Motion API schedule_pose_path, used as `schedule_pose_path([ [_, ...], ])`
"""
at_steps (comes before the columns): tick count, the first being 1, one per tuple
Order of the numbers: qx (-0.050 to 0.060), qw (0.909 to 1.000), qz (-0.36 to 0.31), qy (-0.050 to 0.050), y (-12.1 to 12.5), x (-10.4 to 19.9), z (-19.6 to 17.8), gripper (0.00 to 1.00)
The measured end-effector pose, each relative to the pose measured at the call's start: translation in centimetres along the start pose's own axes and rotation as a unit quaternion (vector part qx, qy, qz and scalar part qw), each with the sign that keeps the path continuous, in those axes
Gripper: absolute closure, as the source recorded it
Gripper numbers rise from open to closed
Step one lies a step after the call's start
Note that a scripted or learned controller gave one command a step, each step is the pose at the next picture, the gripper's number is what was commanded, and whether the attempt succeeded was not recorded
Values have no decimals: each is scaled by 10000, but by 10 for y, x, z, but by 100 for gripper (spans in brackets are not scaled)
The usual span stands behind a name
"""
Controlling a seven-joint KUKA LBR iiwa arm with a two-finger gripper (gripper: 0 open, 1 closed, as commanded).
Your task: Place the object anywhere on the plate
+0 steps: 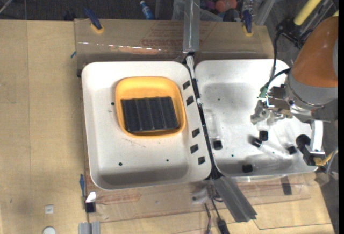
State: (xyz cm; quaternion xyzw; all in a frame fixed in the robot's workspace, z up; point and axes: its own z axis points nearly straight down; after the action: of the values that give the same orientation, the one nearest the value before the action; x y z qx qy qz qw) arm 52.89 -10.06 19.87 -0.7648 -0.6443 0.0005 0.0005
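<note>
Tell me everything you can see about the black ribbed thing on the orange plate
The black ribbed object is a flat, roughly rectangular slab with parallel ridges running across its short side, matte and dark, perhaps rubber or plastic. It lies flat and nearly square to the orange plate, covering most of the plate's middle and lower part and leaving a rim showing all round. The plate sits in the left white bin. Nothing else touches the slab; the gripper is over the right bin.
</note>
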Motion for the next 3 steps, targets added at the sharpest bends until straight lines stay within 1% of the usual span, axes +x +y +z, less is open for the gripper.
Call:
schedule_pose_path([
  [1, -1, 10000, 0, 0, 0, 0, 0, 0],
  [2, -10, 9995, -310, 0, 44, -35, -25, 0],
  [3, -27, 9865, -1637, -11, 63, -75, -11, 0],
])
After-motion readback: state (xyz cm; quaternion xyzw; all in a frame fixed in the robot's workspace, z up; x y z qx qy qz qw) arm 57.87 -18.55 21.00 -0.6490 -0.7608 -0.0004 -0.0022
